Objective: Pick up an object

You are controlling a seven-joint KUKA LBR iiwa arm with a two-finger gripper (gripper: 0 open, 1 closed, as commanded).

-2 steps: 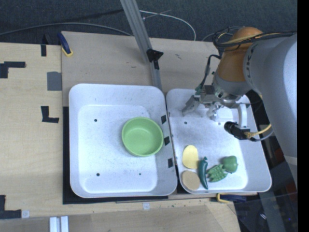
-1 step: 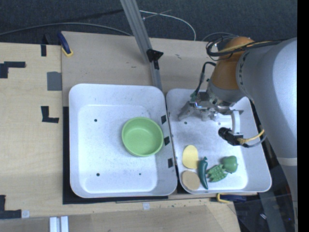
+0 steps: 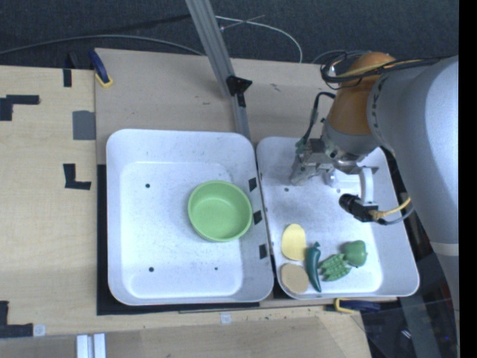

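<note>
Both bins white w/ fine dark speckling: left bin (image 3: 134, 200), right bin (image 3: 387, 267). Bowl (image 3: 219, 211) light green. Pale yellow piece (image 3: 294, 241), tan round piece (image 3: 294, 277), dark green pepper (image 3: 312, 265), green bumpy toy (image 3: 344, 259). Arm (image 3: 417, 118) grey, orange band (image 3: 350, 110). Bench (image 3: 45, 222) light wood w/ black tape marks.

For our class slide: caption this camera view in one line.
Gripper over right bin, away from toys; green bowl in left bin.

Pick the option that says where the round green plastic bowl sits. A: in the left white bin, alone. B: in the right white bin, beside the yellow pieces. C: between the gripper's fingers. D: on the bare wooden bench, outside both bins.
A: the round green plastic bowl rests on the floor of the left white bin, with nothing else around it there.
</note>
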